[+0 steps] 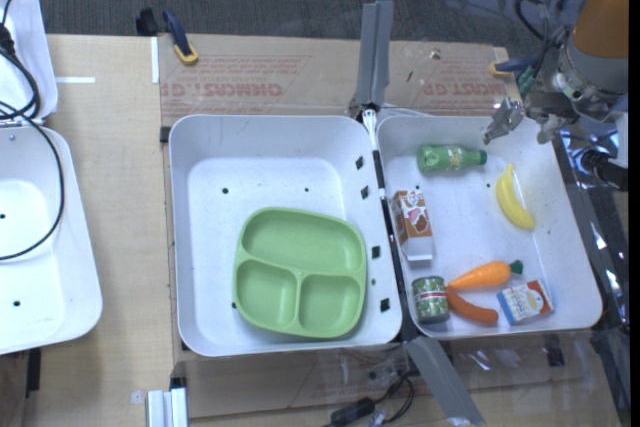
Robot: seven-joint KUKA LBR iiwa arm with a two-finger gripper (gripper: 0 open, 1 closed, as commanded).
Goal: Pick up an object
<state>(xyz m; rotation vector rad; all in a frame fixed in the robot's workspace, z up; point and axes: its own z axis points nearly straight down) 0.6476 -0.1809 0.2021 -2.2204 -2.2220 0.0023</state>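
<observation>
Light wooden tabletop (100, 65) carrying two shallow white bins. In the right bin (570, 215), a green plastic bottle (451, 157) lies at the far side, long axis left-right. The hand (522, 118) hovers just right of and beyond it; whether it is open cannot be told.

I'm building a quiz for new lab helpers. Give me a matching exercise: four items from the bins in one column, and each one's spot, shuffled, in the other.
Things:
1. green divided plate
2. green bottle
3. banana
4. carrot

Places:
A. right bin, far end, lying on its side
B. left bin, toward the near side
C. right bin, near end, beside a small green can
D. right bin, toward its right wall, between the far and near ends

Pairs: 1-B, 2-A, 3-D, 4-C
</observation>
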